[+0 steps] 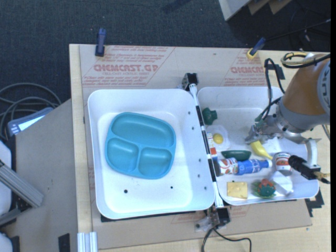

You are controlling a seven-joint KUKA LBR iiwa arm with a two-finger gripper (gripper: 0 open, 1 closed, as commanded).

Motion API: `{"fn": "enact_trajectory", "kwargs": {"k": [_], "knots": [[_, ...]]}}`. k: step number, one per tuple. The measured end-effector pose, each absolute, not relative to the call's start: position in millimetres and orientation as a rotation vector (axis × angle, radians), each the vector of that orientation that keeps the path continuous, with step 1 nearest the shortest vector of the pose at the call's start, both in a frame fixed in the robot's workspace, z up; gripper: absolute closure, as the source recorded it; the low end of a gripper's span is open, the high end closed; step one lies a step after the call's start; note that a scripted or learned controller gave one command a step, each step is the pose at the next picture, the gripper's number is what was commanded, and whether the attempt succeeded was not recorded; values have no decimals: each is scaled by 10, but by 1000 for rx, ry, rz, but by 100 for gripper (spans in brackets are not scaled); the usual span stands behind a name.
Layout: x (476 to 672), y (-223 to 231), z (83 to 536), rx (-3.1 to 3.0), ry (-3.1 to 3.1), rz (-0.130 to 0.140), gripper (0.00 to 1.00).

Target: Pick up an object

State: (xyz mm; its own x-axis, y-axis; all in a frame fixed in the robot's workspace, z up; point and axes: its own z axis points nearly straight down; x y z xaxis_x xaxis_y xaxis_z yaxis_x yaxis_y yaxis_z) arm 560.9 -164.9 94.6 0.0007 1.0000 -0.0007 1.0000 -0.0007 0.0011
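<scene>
One yellow cheese square [237, 189], one blue tube [251, 167] and one yellow banana [261, 149] lie nearest in the right white bin [231, 96]; one blue divided plate [140, 145] fills the left. My hand [257, 134] hangs above the banana, its grip hidden from me.

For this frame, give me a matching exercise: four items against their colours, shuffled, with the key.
Items:
1. divided plate
2. banana
3. bottle
4. block near the right bin's front edge

Colours:
A. yellow, beside the end effector
B. light blue
C. pale yellow, square
D. blue with a red and white end

Pairs: 1-B, 2-A, 3-D, 4-C
</scene>
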Motion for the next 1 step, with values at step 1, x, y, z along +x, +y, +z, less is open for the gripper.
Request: {"fn": "enact_trajectory", "kwargs": {"k": [1], "knots": [[5865, -541, 1853, 2219, 2223, 4, 100]]}}
